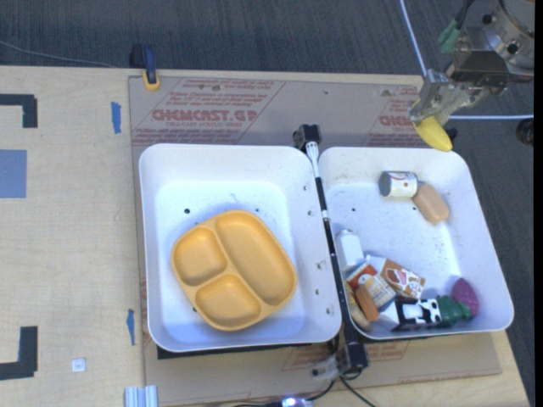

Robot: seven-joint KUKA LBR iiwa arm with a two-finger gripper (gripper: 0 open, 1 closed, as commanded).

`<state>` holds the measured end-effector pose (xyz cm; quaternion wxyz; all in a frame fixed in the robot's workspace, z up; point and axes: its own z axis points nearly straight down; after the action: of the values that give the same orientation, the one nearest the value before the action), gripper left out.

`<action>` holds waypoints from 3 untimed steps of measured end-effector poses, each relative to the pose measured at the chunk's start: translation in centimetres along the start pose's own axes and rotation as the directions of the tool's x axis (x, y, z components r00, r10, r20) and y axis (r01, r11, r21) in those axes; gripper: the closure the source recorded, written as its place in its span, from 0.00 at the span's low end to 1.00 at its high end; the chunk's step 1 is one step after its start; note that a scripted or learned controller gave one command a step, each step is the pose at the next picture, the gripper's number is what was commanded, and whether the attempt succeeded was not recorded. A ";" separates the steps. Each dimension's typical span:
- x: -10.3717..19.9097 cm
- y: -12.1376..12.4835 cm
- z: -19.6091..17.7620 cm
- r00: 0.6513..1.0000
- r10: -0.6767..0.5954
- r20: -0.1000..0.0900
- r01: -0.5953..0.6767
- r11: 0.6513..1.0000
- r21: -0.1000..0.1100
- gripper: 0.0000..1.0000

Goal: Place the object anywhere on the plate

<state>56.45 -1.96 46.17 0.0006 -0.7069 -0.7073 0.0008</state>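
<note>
A yellow plate with three compartments lies in the left bin, with nothing on it. My gripper hangs above the far rim of the right bin, at the view's upper right. Its fingers are shut on a small yellow banana-like object, which sticks out below the fingertips, lifted off the bin floor. The plate lies far to the lower left of the gripper, across the divider between the bins.
The right bin holds a small grey can, a peach oval piece, a white bottle, a snack packet, a black-and-white toy and a purple item. A black clamp sits at the far rim between the bins.
</note>
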 end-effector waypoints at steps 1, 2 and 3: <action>0.4 -0.1 1.0 1.000 0.000 -0.001 0.000 1.000 0.000 1.00; 0.9 -0.9 0.1 1.000 0.000 0.000 0.000 1.000 -0.004 1.00; 0.8 -1.5 -1.0 1.000 0.000 0.001 0.000 1.000 -0.006 1.00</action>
<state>55.00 -1.12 47.20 -0.0017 -0.7068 -0.7074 -0.0011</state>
